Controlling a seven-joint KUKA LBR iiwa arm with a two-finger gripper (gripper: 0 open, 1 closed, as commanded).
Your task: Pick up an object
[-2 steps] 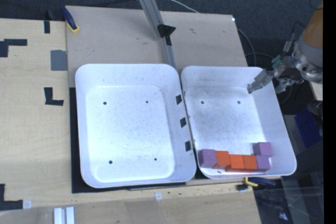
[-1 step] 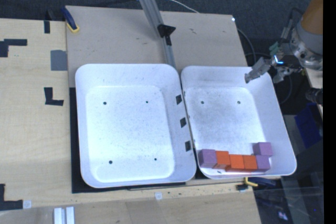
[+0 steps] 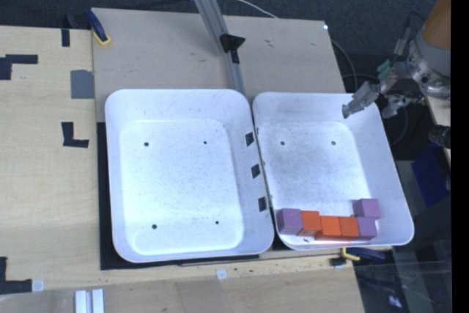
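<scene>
— Two bins, side by side. Which one has the pieces?

— The right bin (image 3: 381,157). A row of blocks lies against its near wall, running toward the near right corner. A purple block (image 3: 290,220) sits at the left end, then an orange block (image 3: 311,221) touching it, then a second orange block (image 3: 349,227). At the right end a second purple block (image 3: 367,227) closes the row, and a third purple block (image 3: 366,208) sits just behind it, touching.

— And the left bin (image 3: 117,157)?

— White, speckled, with four small dark dots on its floor.

— Where are you?

— My gripper (image 3: 361,100) hangs over the far right corner of the right bin, at its rim, well apart from the blocks. My arm (image 3: 437,40) comes in from the right, the orange band at the picture's edge.

— Open or closed?

— I cannot tell; the tip is small and blurred. No block is at it.

— Anything else on the bench (image 3: 44,106)?

— A slanted metal rail (image 3: 207,7) crosses the far edge and ends between the two bins. A blue-and-yellow clamp (image 3: 99,29) grips the far left corner of the board under the bins.
</scene>
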